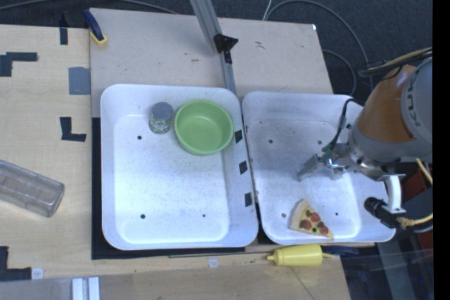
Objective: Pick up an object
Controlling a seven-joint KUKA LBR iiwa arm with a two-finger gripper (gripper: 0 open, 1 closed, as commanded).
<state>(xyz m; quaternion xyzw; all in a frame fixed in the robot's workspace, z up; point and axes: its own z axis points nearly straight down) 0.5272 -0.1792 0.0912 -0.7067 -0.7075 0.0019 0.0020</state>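
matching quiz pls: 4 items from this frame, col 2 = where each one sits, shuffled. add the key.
Column 1:
1. green bowl
2. pizza slice toy
3. yellow mustard bottle
4. clear plastic container

Column 2:
A. on the bench at the far left of the view, outside both bins
B. lying just outside the right bin's near edge
C. left bin, far side, beside a small grey-lidded jar
D. right bin, near side

Pairs: 1-C, 2-D, 3-B, 4-A

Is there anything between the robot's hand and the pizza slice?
No. In the camera view, just bare white floor of the right bin separates the hand from the pizza slice.
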